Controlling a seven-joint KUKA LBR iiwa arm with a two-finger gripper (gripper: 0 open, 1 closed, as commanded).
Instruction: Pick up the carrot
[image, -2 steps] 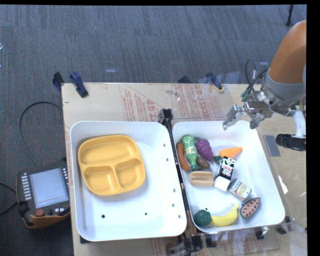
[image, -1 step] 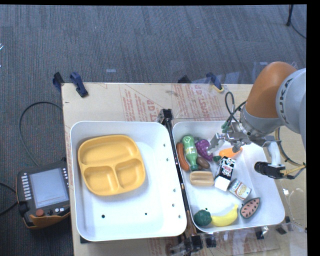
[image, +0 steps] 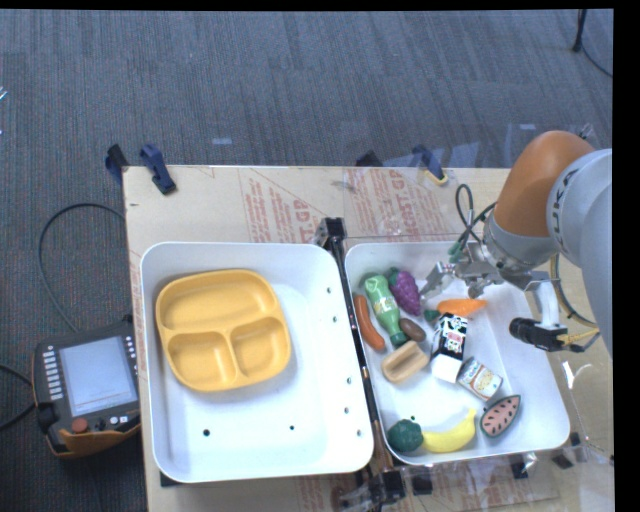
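1. Two white bins sit side by side on the bench; your target, the carrot (image: 461, 307), lies in the right bin (image: 548, 400), toward its far edge and about midway across, just above the small milk carton (image: 451, 337).
2. You see the gripper (image: 452, 272) hanging over that far edge, just beyond the carrot's upper side, its metal fingers pointing toward the middle of the bin.
3. You can judge that the arm (image: 545, 200) leans in this way because the carrot is crowded: the purple grapes (image: 405, 290) and the green bottle (image: 383, 307) lie near its left end, so an approach from the far edge looks the least blocked.
4. You cannot tell from this view how far the fingers are spread, nor whether they touch the carrot; nothing is seen held between them.
5. You find the rest of the toy food nearer the front edge: a banana (image: 450, 434), a watermelon slice (image: 500, 416), a dark green vegetable (image: 405, 436).
6. You may ignore the left bin (image: 200, 440), which carries a yellow divided plate (image: 222, 328) toward its far left corner.
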